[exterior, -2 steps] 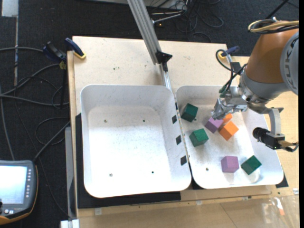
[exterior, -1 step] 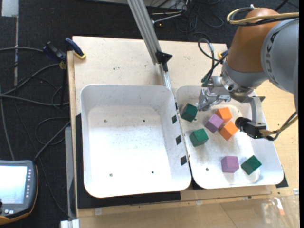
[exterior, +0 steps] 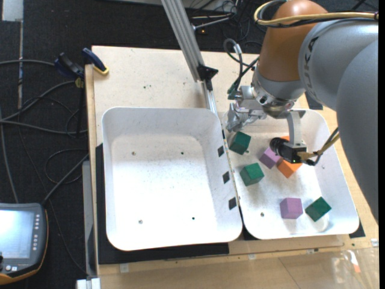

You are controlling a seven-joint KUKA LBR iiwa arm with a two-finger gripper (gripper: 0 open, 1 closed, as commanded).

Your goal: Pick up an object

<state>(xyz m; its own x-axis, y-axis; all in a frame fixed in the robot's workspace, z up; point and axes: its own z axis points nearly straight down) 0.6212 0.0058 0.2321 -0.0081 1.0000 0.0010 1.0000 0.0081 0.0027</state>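
Observation:
My gripper (exterior: 236, 123) hangs over the far left corner of the right bin (exterior: 337, 179), under the orange wrist band. A tilted green cube (exterior: 240, 143) sits just below it, very close to the tip; whether they touch is unclear. Other blocks lie in this bin: a second green cube (exterior: 252, 173), a purple cube (exterior: 269, 158), an orange cube (exterior: 289, 167) partly behind a black fitting on the arm, another purple cube (exterior: 291, 208) and a third green cube (exterior: 317, 209) near the front.
The left bin (exterior: 120, 161) adjoins the right one along a shared wall with black clips. A slanted metal rail (exterior: 183, 32) runs down to the bins' far junction. A blue clamp (exterior: 84, 62) lies at the bench's far left corner.

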